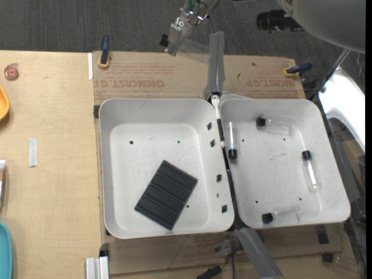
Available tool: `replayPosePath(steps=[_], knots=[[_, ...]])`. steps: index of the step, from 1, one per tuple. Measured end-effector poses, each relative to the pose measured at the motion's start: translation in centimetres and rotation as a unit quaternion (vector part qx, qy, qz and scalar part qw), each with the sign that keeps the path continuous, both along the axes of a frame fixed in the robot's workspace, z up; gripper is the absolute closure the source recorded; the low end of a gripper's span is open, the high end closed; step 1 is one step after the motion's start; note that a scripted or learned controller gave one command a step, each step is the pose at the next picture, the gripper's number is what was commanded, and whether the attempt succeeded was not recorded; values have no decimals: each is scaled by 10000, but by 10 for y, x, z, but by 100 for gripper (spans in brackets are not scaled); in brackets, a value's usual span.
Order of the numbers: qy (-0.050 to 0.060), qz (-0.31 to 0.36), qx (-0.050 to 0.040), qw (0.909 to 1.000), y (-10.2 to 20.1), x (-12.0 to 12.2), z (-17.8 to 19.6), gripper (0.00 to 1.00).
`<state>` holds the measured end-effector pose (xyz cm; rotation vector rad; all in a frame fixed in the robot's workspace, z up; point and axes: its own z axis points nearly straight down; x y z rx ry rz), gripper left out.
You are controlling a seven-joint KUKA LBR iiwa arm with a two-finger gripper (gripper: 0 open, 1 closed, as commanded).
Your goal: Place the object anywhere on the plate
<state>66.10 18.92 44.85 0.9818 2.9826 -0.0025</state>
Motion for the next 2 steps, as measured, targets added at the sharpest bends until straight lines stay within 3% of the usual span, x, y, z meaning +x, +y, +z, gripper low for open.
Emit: replayPosePath(steps=[1,2], knots=[[6,2449,6,9695,12,-11,-8,100],[-5,2429,6,9701,11,-9,1,100]])
